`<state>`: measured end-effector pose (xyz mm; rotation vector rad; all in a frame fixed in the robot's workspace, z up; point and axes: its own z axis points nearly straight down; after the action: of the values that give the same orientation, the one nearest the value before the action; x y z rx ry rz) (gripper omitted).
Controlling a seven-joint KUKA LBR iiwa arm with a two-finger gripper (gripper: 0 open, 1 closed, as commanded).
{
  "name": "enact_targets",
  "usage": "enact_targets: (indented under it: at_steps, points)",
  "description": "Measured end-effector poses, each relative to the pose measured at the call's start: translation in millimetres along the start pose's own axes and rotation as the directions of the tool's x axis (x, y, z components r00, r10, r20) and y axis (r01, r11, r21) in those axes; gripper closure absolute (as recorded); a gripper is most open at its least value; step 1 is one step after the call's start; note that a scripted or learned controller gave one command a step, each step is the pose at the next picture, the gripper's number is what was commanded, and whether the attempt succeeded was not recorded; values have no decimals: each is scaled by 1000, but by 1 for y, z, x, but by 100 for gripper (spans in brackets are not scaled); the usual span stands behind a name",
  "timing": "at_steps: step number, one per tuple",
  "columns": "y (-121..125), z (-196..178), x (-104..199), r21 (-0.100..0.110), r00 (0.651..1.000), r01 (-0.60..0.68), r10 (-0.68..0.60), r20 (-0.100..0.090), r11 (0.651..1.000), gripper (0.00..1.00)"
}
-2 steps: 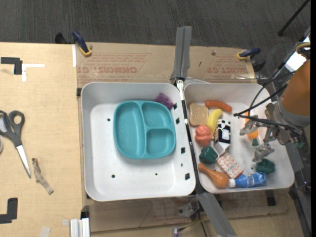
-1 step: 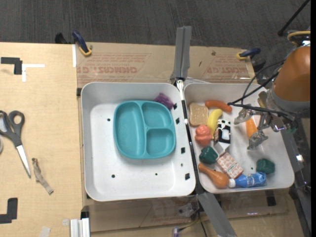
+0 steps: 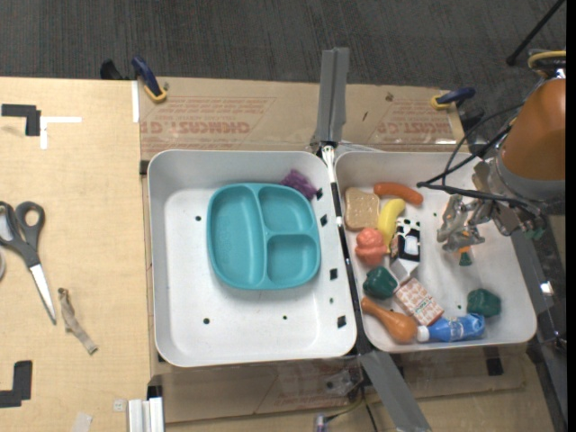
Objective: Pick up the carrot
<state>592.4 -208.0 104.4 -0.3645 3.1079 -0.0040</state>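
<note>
A small orange piece with a green tip (image 3: pixel 464 257), which looks like the carrot, shows in the right bin (image 3: pixel 517 282) directly under my gripper (image 3: pixel 460 239). The gripper hangs over the bin's right half, its metal parts pointing down. Whether the piece is held or lies on the bin floor is not visible from here. A longer orange-red stick (image 3: pixel 398 191) lies at the back of the same bin, well left of the gripper.
The right bin also holds a bread slice (image 3: pixel 362 209), a banana (image 3: pixel 390 220), a pink toy (image 3: pixel 369 244), two green toys (image 3: pixel 380 283) (image 3: pixel 483 301), a drumstick (image 3: pixel 391 320), a small box (image 3: pixel 420 301) and a blue bottle (image 3: pixel 454 328). A teal divided plate (image 3: pixel 264 236) lies in the left bin (image 3: pixel 180 331).
</note>
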Motion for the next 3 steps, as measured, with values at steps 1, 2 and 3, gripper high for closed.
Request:
enact_targets:
  at_steps: [1,2,3]
  points:
    - [-9,11,18,-3,996,-90,90,-8,996,100]
    - [-9,11,18,-2,996,-90,90,-8,996,0]
    - [-9,0,15,-1,996,-88,88,-2,996,100]
